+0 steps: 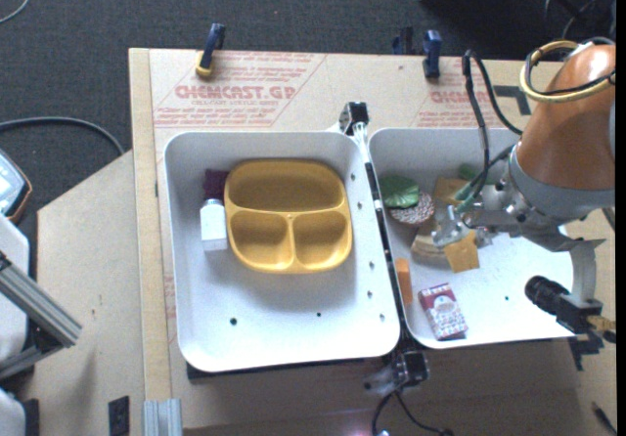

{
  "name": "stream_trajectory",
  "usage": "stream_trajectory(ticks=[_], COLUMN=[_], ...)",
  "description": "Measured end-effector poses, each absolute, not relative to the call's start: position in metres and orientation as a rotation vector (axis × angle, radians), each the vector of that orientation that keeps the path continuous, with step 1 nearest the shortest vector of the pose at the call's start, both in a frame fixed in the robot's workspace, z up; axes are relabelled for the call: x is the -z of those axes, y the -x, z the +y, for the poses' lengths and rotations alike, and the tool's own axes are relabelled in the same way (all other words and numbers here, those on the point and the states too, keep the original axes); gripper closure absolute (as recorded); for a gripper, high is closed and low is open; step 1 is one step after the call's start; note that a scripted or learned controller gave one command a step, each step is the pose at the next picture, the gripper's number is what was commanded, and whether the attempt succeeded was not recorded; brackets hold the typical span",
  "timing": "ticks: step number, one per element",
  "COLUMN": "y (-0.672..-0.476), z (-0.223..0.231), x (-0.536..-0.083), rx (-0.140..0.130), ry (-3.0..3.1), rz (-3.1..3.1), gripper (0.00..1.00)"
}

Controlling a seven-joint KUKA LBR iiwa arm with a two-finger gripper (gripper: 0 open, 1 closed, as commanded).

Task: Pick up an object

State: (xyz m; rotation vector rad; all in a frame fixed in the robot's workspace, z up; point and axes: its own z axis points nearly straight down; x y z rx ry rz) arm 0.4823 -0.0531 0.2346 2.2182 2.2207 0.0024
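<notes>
Claw (455, 229) lowered into the right bin (509, 312) among a cluster of small objects.

Whether the claw is wide, narrow or holding anything cannot be told, as the wrist and the clutter mask it. A tan block (464, 256) is seen touching or just below the claw, with a pale wedge-shaped piece (426, 248) just to its left. Up and to the left of the claw, a green object (399, 192) is set on a brown, speckled round item (411, 211). Below the claw a red and white packet (443, 311) is laid flat, and an orange stick (403, 280) is found further left, by the bin wall. Well to the left, in the left bin (284, 327), a yellow divided tray (288, 215) and a small white bottle (213, 225) are placed.
</notes>
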Motion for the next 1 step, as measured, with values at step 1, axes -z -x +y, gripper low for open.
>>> stream_trajectory(ticks=[1], y=[-0.4861], z=[-0.0536], x=[-0.2320], rx=[-0.001], ry=[-2.218], rz=[2.221], gripper=[1.00])
